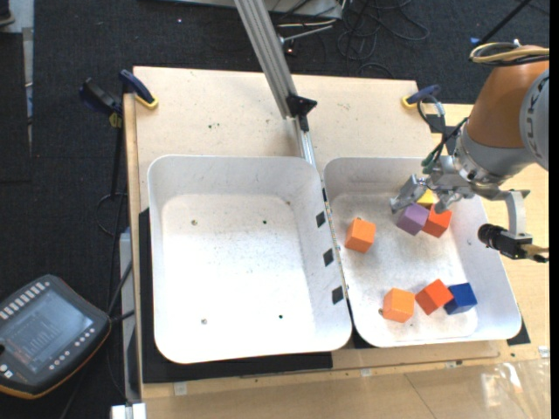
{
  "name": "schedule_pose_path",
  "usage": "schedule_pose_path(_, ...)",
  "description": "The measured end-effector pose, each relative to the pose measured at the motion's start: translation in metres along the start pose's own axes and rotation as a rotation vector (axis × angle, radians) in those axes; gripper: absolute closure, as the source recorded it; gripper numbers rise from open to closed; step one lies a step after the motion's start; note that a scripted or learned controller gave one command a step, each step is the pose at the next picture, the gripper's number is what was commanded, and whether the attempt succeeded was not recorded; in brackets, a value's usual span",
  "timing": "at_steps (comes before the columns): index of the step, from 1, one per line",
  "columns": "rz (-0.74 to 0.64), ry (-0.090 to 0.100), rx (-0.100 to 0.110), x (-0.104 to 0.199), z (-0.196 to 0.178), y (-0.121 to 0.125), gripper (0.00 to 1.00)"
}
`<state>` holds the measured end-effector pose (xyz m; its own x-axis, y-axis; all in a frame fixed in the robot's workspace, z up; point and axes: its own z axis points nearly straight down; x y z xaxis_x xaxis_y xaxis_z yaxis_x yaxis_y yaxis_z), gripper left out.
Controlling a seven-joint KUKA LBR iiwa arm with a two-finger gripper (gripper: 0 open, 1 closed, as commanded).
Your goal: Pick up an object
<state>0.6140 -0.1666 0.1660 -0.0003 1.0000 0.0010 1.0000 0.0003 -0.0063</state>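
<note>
Bench (227, 112) w/ two white bins (175, 182)

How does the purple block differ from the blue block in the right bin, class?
The purple block lies at the bin's far end, right under the gripper; the blue block lies near the front edge, away from it. The purple block touches a red-orange block; the blue block touches another red-orange block. Both are small cubes.

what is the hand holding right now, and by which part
It cannot be told. The hand is down among the purple block, a red-orange block and a yellow one, but no block clearly sits between its fingers.
</note>
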Motion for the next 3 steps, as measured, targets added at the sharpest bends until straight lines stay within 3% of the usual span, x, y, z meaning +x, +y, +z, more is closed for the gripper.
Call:
schedule_pose_path(1, 0.001, -0.007, -0.012, -0.0077, 0.0447, 0.0092, 0.0)
schedule_pose_path(2, 0.0, -0.012, -0.031, -0.0096, 0.047, 0.0147, 0.0)
schedule_pose_path(3, -0.001, -0.011, -0.032, -0.0085, 0.039, 0.015, 1.0)
